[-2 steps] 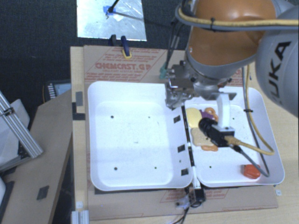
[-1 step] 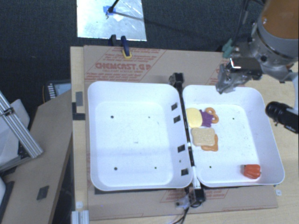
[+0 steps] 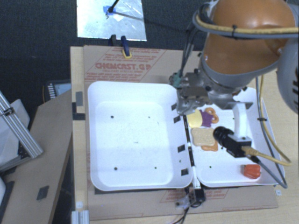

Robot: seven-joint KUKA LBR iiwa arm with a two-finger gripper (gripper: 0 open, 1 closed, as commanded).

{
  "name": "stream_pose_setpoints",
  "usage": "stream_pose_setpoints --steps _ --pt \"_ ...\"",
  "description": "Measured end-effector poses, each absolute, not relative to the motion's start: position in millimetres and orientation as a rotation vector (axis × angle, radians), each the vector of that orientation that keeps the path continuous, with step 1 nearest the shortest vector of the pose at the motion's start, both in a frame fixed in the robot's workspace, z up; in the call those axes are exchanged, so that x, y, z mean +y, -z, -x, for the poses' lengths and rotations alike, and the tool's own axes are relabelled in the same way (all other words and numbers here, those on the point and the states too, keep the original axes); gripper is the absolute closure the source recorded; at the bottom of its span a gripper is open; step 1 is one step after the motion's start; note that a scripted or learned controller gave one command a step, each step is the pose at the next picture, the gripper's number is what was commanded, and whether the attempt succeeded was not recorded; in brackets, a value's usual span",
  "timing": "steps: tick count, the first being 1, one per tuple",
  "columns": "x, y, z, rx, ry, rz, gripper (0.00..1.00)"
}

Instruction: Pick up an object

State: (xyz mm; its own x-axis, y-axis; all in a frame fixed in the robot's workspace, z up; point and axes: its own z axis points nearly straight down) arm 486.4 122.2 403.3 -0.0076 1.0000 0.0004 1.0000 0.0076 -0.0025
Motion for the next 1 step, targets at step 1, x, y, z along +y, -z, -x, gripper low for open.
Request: stream_pose_setpoints --steps 1 --pt "143.5 -519.9 -486.9 -2.233 0.022 2.219 1.00"
